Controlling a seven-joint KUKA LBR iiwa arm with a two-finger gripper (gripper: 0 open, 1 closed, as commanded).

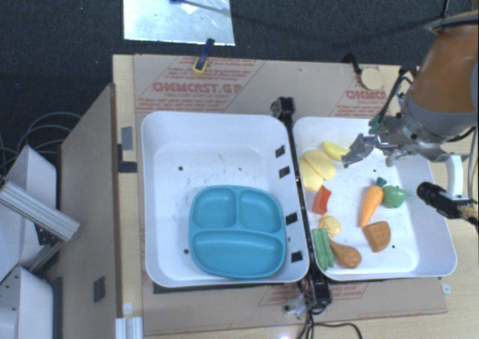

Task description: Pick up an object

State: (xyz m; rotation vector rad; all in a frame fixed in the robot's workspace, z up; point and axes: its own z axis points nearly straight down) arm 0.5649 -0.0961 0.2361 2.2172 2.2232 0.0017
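Dark carpet surrounds a cardboard-topped bench (224, 87) that carries two shallow white bins, and the black divider (293, 180) between them serves as the landmark. Left of the divider, the left bin (161, 143) holds a blue sectioned plate (238, 230) lying flat toward its near edge. Right of the divider, the right bin (434, 255) holds the toy food: a pale yellow piece (316, 168) just beside the divider, a banana (334, 151) behind it, a red piece (322, 199) and a green bean pod (322, 246) nearer the front, a drumstick (345, 254), a carrot (370, 203) further right, and a brown biscuit-like piece (377, 236) below the carrot.

Over the far part of the right bin hangs the gripper (359, 149), close to the banana's right end. Whether its jaws are spread or pressed together cannot be told; nothing is visibly between them.

This looks like the approach step, with no object yet picked. The next move likely calls for centring over one piece, probably the banana, then descending squarely and closing on it.
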